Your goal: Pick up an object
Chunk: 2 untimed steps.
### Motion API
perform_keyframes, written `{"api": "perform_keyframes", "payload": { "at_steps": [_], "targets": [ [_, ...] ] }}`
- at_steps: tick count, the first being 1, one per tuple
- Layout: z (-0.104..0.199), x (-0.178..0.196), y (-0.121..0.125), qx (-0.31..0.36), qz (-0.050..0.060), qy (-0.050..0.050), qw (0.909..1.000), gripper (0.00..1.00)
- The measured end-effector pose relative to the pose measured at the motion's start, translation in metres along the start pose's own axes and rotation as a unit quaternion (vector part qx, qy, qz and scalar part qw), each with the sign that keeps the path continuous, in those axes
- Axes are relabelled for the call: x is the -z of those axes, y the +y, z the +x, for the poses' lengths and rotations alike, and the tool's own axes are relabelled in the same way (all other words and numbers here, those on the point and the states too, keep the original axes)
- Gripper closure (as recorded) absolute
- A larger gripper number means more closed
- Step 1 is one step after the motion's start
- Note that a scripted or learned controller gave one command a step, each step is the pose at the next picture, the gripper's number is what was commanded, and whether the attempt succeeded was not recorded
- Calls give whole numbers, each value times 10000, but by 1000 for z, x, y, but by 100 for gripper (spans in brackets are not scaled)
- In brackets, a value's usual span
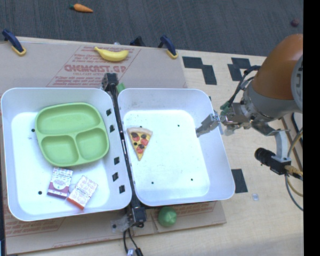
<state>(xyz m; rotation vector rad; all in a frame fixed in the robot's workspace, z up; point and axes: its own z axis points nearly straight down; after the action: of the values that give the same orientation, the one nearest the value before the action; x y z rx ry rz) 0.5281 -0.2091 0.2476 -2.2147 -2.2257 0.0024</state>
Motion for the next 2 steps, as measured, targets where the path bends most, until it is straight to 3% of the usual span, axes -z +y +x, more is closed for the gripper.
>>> {"api": "perform_keyframes", "payload": {
  "at_steps": [1, 2],
  "targets": [
    [42, -130, -52, 12, 16, 10, 10000, 0],
    [23, -156, -15, 17, 2, 0, 10000, 0]
  ]
}}
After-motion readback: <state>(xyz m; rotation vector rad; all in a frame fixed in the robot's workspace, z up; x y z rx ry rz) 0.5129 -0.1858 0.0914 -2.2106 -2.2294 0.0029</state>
